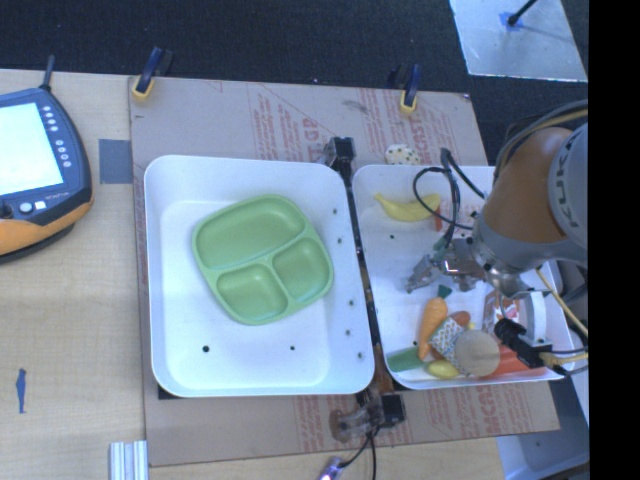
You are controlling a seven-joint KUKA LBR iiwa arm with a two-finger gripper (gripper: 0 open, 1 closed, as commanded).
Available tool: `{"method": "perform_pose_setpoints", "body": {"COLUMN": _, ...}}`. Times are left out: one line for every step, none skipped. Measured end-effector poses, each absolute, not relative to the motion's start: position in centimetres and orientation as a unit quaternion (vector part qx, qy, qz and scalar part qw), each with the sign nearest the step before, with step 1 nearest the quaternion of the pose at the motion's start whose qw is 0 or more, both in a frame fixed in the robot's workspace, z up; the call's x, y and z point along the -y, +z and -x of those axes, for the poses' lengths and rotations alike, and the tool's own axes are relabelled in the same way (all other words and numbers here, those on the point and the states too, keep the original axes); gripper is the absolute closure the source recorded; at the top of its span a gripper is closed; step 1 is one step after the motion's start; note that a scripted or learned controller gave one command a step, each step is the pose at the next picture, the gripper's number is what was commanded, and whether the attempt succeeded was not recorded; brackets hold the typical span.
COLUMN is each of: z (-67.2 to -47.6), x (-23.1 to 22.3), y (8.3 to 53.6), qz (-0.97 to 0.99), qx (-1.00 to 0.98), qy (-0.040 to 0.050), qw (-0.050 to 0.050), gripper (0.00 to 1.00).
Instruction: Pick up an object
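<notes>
Over the right bin we see the gripper low among the toys, just above a carrot and below a banana; whether its fingers are parted or closed we cannot tell. Our arm bends in from the right, orange band uppermost. Beside it, the left bin holds a green divided plate.

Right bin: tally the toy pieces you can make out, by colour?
Yellow: 2, banana and a small piece
Orange: 1, carrot
Green: 1, piece at the front wall
Tan: 1, round piece
Total: 5; others under the arm are unclear.
</notes>
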State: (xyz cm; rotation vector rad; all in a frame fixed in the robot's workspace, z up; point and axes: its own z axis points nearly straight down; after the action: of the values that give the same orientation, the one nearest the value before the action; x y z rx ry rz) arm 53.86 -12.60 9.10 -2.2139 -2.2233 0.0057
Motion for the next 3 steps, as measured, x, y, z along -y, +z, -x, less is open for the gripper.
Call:
{"method": "perform_pose_setpoints", "body": {"z": -51.1, "x": 9.8, "y": 9.1, "qz": 0.705, "qx": 0.710, "qy": 0.0015, "qw": 0.001, "gripper": 0.00}}
{"method": "perform_pose_setpoints", "body": {"z": -49.1, "x": 10.6, "y": 9.2, "qz": 0.705, "qx": 0.710, "qy": 0.0013, "qw": 0.001, "gripper": 0.00}}
{"method": "perform_pose_setpoints", "body": {"z": -49.1, "x": 10.7, "y": 10.2, "qz": 0.702, "qx": 0.712, "qy": 0.0021, "qw": 0.000, "gripper": 1.00}}
